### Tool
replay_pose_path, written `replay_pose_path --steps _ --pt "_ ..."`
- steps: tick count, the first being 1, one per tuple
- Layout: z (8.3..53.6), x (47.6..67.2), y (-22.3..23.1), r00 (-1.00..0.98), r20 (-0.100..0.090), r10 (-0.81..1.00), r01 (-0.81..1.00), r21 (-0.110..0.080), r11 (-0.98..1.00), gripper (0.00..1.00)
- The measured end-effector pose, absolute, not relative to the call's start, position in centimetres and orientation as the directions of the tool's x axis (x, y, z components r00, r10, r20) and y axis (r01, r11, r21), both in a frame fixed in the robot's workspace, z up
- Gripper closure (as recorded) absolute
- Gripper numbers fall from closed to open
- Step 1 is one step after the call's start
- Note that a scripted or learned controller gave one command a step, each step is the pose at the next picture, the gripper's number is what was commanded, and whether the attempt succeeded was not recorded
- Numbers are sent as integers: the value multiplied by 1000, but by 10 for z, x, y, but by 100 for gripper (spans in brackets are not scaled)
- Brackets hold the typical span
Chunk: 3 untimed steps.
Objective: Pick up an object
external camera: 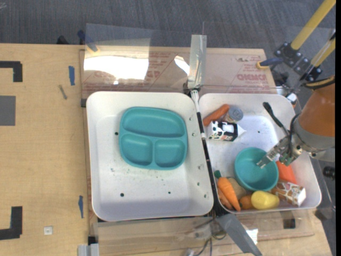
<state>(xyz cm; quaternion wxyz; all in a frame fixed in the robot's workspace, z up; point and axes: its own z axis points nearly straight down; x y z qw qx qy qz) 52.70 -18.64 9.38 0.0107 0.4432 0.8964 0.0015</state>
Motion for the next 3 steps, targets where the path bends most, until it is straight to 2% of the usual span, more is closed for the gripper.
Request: replay_pose_path --steps 1,2,3 --pt "94 574 -149 -819 -21 574 574 7 819 100" --pt "176 592 -184 -995 -13 103 103 -2 995 100" --pt "170 593 -123 -997 1 -73 -73 -11 997 100"
